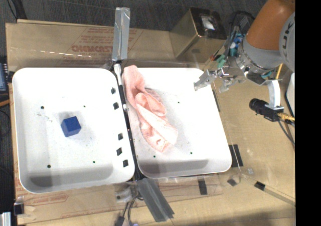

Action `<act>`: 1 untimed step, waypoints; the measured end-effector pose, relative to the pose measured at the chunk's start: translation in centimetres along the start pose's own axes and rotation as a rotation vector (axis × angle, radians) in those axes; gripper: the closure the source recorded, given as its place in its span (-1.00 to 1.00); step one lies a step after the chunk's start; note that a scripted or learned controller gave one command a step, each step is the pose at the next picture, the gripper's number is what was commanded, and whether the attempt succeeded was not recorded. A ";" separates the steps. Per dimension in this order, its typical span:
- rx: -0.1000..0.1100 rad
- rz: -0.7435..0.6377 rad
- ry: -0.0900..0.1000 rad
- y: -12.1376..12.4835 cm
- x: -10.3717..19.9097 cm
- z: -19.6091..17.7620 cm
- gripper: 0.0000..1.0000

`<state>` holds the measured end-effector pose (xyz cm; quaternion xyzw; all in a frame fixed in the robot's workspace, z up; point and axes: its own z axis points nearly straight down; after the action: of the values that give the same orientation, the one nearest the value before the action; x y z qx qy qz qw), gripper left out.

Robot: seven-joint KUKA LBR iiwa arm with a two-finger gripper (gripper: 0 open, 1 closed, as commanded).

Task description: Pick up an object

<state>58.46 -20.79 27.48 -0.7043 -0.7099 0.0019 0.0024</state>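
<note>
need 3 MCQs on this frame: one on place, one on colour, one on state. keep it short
1. Where is the blue cube?
A. in the left bin
B. in the right bin
C. on the bench outside the bins

2. What colour is the cloth?
A. green
B. pink
C. black

3. How does the cloth lie?
A. folded in a neat square
B. hanging from the gripper
C. crumpled on the floor of the right bin

Key:
1. A, the cube sits on the floor of the left bin.
2. B, it is pale pink.
3. C, it lies bunched near the left wall of the right bin, apart from the gripper at that bin's far right corner.
</note>
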 end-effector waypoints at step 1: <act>0.001 -0.085 -0.001 1.5 6.7 12.8 -1.00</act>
<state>59.86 -14.05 14.67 -0.6734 -0.7393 0.0025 0.0028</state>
